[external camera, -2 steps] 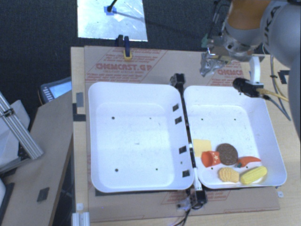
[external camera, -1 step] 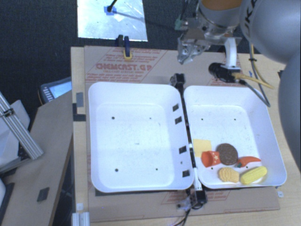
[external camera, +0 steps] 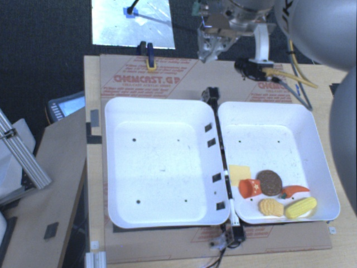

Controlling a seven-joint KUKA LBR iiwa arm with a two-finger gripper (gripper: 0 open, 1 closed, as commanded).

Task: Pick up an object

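Note:
Several small toy foods lie in the near corner of the right bin (external camera: 268, 121): a pale yellow square (external camera: 239, 173), a red piece (external camera: 249, 187), a brown round patty (external camera: 269, 182), an orange-red piece (external camera: 295, 191), a yellow ridged piece (external camera: 271, 207) and a yellow corn cob (external camera: 300, 206). My gripper (external camera: 210, 47) hangs high above the bench's far edge, beyond both bins and well away from the foods. Nothing shows between its fingers.
The left bin (external camera: 159, 108) lies beside the right one, joined by a black clip strip (external camera: 216, 149). Yellow and black cables (external camera: 281, 77) trail behind the right bin. A shiny metal sheet (external camera: 133, 14) lies at the back left, and an aluminium rail (external camera: 19, 152) slants at the left.

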